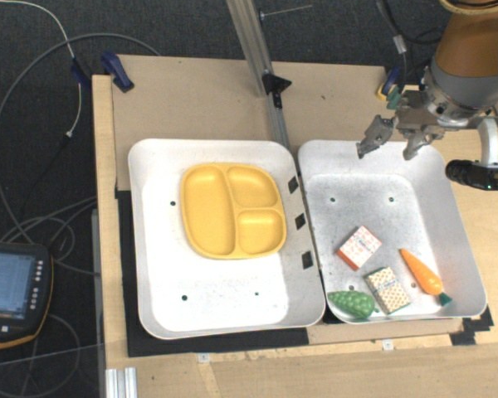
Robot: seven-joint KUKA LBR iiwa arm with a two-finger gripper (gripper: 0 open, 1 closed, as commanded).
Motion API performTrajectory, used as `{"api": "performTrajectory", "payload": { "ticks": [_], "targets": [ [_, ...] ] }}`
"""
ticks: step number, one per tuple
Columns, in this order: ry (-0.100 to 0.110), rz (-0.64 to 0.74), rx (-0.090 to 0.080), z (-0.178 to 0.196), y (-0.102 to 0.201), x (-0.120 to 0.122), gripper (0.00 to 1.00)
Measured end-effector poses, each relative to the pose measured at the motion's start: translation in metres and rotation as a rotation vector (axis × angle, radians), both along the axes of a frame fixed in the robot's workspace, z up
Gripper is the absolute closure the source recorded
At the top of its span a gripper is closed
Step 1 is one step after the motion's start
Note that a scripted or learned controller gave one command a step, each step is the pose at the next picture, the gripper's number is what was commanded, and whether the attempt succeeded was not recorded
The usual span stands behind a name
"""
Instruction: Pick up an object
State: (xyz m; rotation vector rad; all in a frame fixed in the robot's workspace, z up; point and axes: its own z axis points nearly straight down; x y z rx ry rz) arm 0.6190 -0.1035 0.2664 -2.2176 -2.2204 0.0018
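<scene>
While no object is named by the task, the likeliest candidates lie clustered at the near end of the right bin (456, 214): a small red-and-white box (359, 247) sits nearest the bin's middle, a patterned box (388, 289) lies just nearer the camera from it, a green leafy toy (351, 303) rests beside that against the bin's near wall, and a toy carrot (421, 274) lies to the right of the boxes, its long axis slanting from upper left to lower right with its green tip toward the near right corner. From the red-and-white box, the claw (395, 142) stands well apart, up over the far rim of the same bin, so every object lies toward the camera from it. Its two fingers are spread apart, pointing down, with nothing between them. The coming move, as a judgement, turns on travelling along the bin toward its near end and then descending; the red-and-white box is the closest target. The left bin (149, 222) carries a yellow divided plate (232, 210), farther from the claw, and both bins rest on the bench (191, 98)
</scene>
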Motion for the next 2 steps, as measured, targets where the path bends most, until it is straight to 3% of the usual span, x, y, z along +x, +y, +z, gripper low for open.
{"api": "performTrajectory", "payload": {
  "ticks": [1, 2],
  "targets": [
    [0.000, 0.000, 0.000, 0.000, 0.000, 0.000, 0.00],
    [0.004, -0.002, -0.001, -0.048, -0.006, 0.006, 0.00]
  ]
}}
